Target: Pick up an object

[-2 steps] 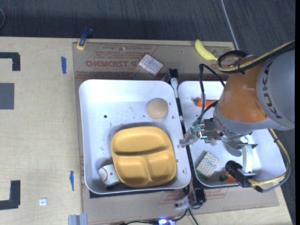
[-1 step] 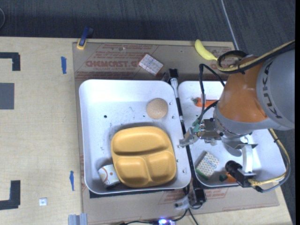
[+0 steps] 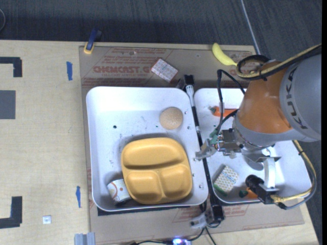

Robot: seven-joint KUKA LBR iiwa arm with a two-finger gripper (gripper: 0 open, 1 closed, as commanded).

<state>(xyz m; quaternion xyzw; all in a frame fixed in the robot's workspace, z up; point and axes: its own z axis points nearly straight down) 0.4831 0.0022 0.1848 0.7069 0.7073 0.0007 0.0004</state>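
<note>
Gripper (image 3: 205, 150) over the bins' shared wall (image 3: 197, 122); its opening you cannot tell.
Your left bin (image 3: 101, 137) holds a yellow tray (image 3: 156, 170) and tan ball (image 3: 171, 118); right bin (image 3: 207, 102), a checked pad (image 3: 226, 178).

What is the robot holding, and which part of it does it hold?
I cannot tell. The arm hangs over the right bin, and its bulk blocks the view of whatever is under it.

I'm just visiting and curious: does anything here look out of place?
Two things lie outside the bins, on the brown board: a small checkered packet behind the left bin, a yellow banana-shaped thing behind the right bin.
</note>
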